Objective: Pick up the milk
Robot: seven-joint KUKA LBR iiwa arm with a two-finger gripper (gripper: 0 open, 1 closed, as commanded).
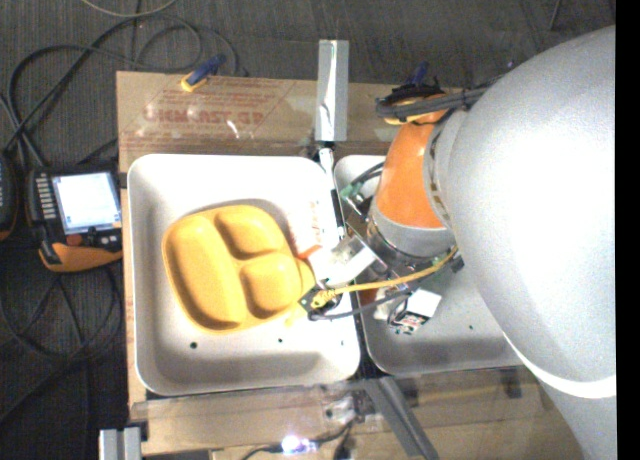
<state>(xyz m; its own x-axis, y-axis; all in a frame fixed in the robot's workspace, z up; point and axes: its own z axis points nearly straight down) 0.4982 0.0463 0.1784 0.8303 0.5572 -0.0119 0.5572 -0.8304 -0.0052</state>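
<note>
A small white carton with dark print, which looks like the milk, lies in the right bin near its left wall, partly under the arm. My gripper hangs low over the left part of that bin, just left of the carton and close to it. The grey wrist with its orange band covers most of the gripper from above. I cannot see whether the carton is in its grasp or only beside it.
A yellow sectioned plate lies in the left bin, its right edge near the divider between the bins. The arm's big grey body hides most of the right bin. A handheld screen sits on the floor at left.
</note>
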